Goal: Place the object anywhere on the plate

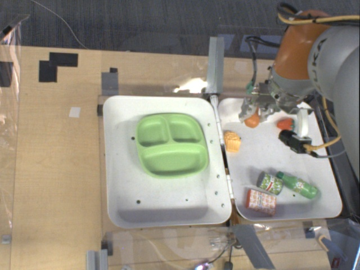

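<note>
Sitting at the far end of the right bin [315, 207], a small orange object [252, 120] lay directly beneath the gripper [256, 107], touching or almost touching the fingertips. It looked like a rounded toy piece, perhaps plastic food, though too small and too covered to name further. Whether the fingers were closed on it or merely poised around it could not be told from this slant, so no hold could be claimed.

Judging by its size and look, the piece was probably light and stiff, with a smooth skin that might slip from a shallow pinch; a grip across its widest middle seemed the safest place to take it. Its shape read as nearly round from above, so no clear long axis or pointing direction could be made out.

Just beside it, toward the arm, lay a small red piece [284, 124], and near the wall between the bins sat a yellow-orange block [232, 141]. Well apart, at the near end of the same bin, a green bottle [297, 185] lay on its side with its length running across the bin, next to a small green can [269, 182] and a red-patterned packet [261, 201].

The green divided plate [171, 145] waited in the middle of the left bin [124, 207], with three compartments showing.
</note>
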Robot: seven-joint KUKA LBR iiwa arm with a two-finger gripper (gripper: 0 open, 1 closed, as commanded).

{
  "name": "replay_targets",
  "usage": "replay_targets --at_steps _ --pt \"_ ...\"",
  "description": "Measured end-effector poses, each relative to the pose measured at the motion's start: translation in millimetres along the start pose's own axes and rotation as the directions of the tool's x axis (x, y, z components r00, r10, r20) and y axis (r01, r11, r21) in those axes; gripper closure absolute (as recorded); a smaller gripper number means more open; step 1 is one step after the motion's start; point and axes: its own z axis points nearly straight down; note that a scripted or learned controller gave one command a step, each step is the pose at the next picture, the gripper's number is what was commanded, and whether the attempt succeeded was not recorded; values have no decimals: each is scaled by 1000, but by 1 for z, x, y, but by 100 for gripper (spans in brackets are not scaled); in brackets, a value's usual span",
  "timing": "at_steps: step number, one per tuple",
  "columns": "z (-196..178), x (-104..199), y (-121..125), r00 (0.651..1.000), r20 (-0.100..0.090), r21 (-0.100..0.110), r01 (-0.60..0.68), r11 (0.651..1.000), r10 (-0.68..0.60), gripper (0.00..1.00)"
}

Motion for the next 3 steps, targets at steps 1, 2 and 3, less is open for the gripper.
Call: replay_targets --at_steps 1,2,3 --pt "1 61 32 1000 -1 1 17 1000 -17 100" --pt "0 122 -41 1000 -2 0 -20 1000 20 100" --pt "0 122 -41 1000 -2 0 -20 1000 20 0"
